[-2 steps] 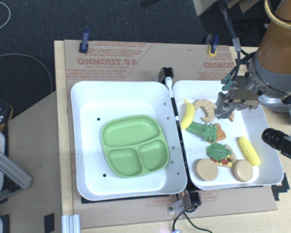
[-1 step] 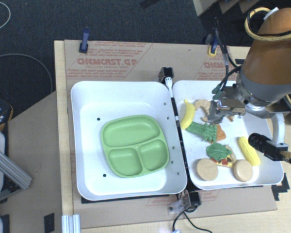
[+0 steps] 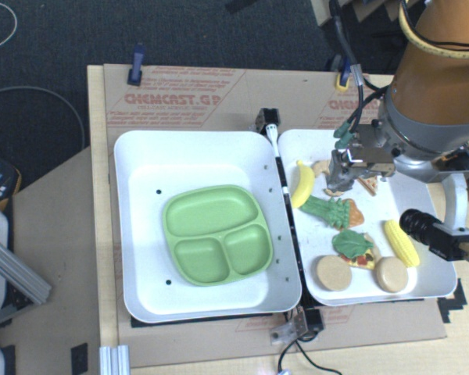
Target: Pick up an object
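Green toy broccoli point(image 3: 328, 209) lies near the middle of the right bin point(image 3: 422, 287), and we take it as the likeliest target (the task names no particular object), since the gripper point(image 3: 341, 180) hangs just above its far end. Around it lie a yellow banana point(image 3: 303, 184) toward the bin's left edge, a corn cob point(image 3: 401, 242) toward the right edge, two tan cookies point(image 3: 334, 273) along the near edge, and a leafy slice point(image 3: 353, 245) between them. We cannot tell from this slant whether the claw is apart or together. We judge the step to be the approach; next would come a straight descent centred on one item, clear of its neighbours. Reaching from the bench's right, the arm point(image 3: 438, 76) bends down over the bin's far half. In the left bin point(image 3: 133, 209) sits a green divided tray point(image 3: 216, 233).
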`<state>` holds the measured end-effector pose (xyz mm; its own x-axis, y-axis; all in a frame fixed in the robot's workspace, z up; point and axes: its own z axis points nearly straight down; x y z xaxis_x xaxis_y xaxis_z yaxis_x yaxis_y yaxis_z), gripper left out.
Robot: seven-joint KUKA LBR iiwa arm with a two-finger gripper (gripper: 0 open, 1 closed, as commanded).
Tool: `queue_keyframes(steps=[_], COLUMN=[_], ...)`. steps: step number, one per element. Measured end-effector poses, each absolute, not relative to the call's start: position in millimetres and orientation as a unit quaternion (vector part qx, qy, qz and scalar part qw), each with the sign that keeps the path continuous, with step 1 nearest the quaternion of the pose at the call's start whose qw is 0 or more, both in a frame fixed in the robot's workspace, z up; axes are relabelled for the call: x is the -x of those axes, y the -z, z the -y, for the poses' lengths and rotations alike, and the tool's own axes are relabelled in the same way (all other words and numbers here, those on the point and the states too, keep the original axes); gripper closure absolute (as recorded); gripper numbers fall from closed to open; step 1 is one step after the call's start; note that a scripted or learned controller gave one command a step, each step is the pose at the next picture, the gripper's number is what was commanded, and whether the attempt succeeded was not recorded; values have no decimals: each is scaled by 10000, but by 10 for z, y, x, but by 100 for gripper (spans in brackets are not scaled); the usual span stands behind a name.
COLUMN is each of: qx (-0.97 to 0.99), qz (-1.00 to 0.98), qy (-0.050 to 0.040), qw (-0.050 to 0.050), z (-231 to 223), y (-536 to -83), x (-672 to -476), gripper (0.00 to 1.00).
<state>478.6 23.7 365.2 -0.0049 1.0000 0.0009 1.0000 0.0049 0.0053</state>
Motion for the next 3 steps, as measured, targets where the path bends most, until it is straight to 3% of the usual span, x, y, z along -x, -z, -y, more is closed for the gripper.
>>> queue_keyframes(steps=[1, 2, 3], qx=[-7059, -7051, -7088], qz=[-7083, -7091, -7054], qy=[-20, -42, 37], qw=[16, 22, -32], z=[-679, -1260, -608], y=[-4013, -4834, -2516], x=[-4797, -4797, -4782], gripper=[100, 100, 100])
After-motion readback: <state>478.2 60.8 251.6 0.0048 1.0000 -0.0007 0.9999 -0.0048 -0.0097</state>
